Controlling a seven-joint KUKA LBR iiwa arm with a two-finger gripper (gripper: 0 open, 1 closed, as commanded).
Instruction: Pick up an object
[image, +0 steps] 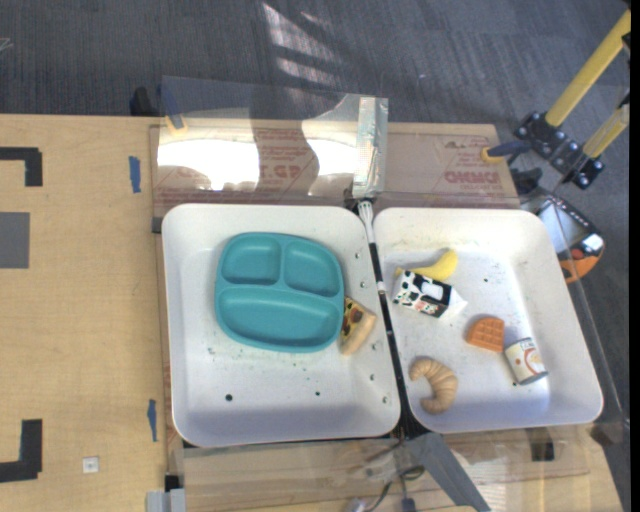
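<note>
The right bin (568, 330) holds several small items. A black-and-white patterned carton (422, 294) lies near its left wall, with a yellow banana-like piece (444, 263) touching its upper side. An orange waffle (486, 333) sits near the middle, and a small can (524, 360) lies on its side to the right of it. A tan croissant (435, 383) rests near the front. In the left bin (185, 330) a pizza slice (355, 322) leans against the right edge of a teal divided plate (277, 290). A grey and orange part of the arm (580, 250) sits at the right bin's right rim.
A clear plastic sheet and cardboard (300, 160) lie behind the bins. Yellow and black clamp stands (565, 120) rise at the back right. The wooden bench (70, 300) extends to the left with black corner marks on it.
</note>
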